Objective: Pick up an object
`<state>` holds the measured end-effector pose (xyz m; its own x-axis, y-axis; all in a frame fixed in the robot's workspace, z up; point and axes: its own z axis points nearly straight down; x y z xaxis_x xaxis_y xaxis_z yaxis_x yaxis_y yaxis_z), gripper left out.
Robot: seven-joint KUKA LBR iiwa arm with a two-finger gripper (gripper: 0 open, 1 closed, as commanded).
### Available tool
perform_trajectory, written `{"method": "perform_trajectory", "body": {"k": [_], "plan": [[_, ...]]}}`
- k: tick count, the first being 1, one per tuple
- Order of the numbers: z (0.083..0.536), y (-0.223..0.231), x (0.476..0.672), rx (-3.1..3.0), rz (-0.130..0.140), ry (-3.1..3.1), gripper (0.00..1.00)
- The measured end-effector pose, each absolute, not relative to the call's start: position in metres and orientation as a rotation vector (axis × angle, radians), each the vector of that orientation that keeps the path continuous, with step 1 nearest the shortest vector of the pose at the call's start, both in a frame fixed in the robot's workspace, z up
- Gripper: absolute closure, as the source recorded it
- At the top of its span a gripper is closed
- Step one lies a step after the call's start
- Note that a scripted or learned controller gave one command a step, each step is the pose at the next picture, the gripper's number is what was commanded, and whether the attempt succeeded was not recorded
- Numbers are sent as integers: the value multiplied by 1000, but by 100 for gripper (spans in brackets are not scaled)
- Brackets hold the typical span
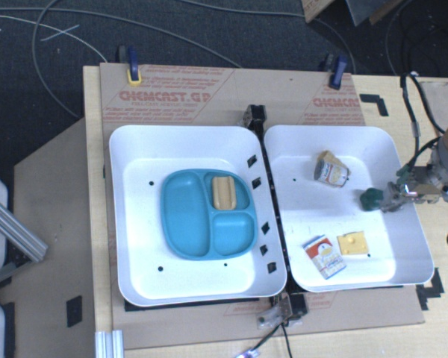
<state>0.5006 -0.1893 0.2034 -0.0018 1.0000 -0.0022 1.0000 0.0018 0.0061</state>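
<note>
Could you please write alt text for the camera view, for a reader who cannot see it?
The gripper reaches into the right bin beside a small dark green object; the bin also holds a small can, a yellow block and a red-and-white packet. The left bin holds a blue divided tray with a tan block in one compartment.

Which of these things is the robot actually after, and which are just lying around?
Job in hand: gripper, green object at its tip.
Lying about: small can, yellow block, red-and-white packet, blue divided tray, tan block.
</note>
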Motion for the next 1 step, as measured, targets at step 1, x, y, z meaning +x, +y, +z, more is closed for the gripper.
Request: {"method": "perform_trajectory", "body": {"k": [1], "plan": [[205,-125,502,2217,3,2232,100]]}}
